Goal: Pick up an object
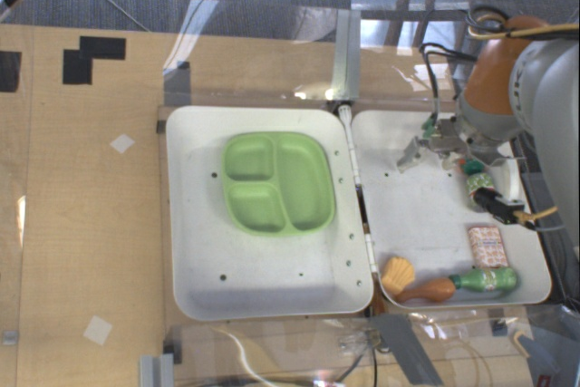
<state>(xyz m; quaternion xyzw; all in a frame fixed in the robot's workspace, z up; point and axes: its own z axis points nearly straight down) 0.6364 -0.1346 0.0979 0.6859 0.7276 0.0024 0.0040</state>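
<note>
Since the hand (433,143) hangs low over the far part of the right bin (426,222) with nothing between its fingers, the step is still choosing and closing on something. Its fingers look spread, though glare makes that hard to judge. The nearest candidate is a small green item (478,186) by the bin's right wall; a box (487,246), a bottle (485,282) and a brush (412,282) lie along the near edge. Better to centre squarely over one item, clear of the wall, before descending.
</note>
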